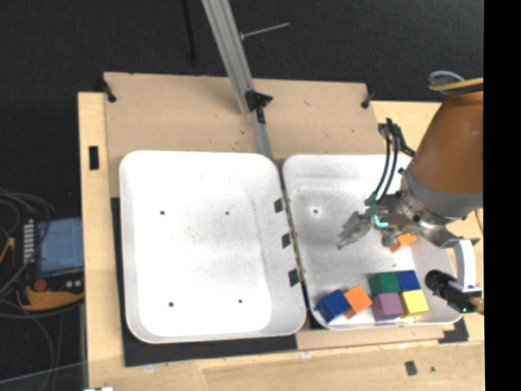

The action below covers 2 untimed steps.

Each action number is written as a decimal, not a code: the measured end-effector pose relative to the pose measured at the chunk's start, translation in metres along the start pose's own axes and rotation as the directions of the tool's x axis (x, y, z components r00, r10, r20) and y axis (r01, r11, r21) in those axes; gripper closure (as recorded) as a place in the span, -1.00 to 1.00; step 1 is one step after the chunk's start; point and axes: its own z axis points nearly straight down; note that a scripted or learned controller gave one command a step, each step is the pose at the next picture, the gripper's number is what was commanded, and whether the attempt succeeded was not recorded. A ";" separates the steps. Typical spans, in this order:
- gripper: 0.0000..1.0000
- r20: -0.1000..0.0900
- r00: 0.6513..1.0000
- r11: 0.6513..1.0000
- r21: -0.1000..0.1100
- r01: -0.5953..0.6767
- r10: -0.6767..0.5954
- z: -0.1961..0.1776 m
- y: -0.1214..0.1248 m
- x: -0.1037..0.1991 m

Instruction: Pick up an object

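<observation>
While the left bin point(203, 243) lies bare white, the right bin point(326, 186) bears the arm point(452, 157) above it. Its gripper point(356, 228) hangs mid-bin, jaws apart on nothing. Along the near wall cluster blue point(333, 304), orange point(357, 299), green point(385, 284), purple point(388, 305) and yellow point(415, 301) blocks.

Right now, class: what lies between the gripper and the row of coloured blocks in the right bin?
Bare white bin floor separates the gripper from the blocks, in the camera view.
</observation>
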 end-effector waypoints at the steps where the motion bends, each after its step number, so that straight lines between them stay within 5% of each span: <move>1: -1.00 0.001 1.000 1.000 -0.005 -0.004 0.004 -0.002 0.001 0.000; 2: -1.00 0.002 1.000 1.000 0.001 -0.005 0.005 0.042 -0.001 0.003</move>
